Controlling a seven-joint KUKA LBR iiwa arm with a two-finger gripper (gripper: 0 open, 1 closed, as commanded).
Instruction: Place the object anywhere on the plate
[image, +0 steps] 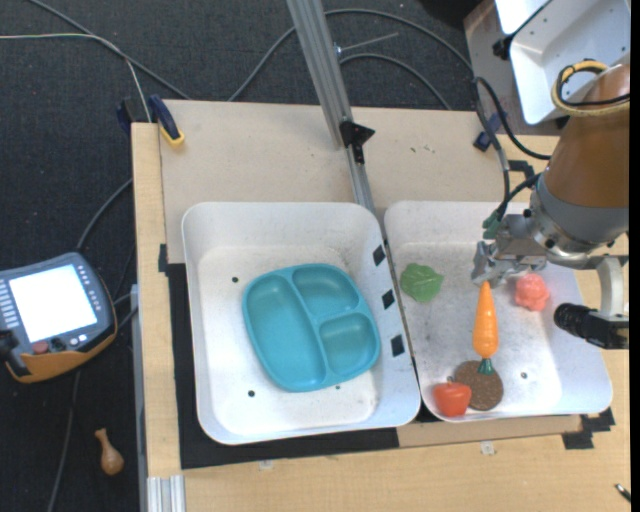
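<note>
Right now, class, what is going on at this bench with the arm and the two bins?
The arm's pincer hangs over the right bin, just above the top of a toy carrot. A green toy, a pink one, a red one and a brown disc lie around it. The blue divided plate sits in the left bin, with nothing on it yet.

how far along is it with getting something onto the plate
Nothing looks done yet: the blue plate in the left bin has no toy on it. In hand: the tool sits low in the right bin, just above the top of the carrot, with the pink toy beside it; no grasp is visible. Left: pick an object, carry it across, set it on the plate.
</note>
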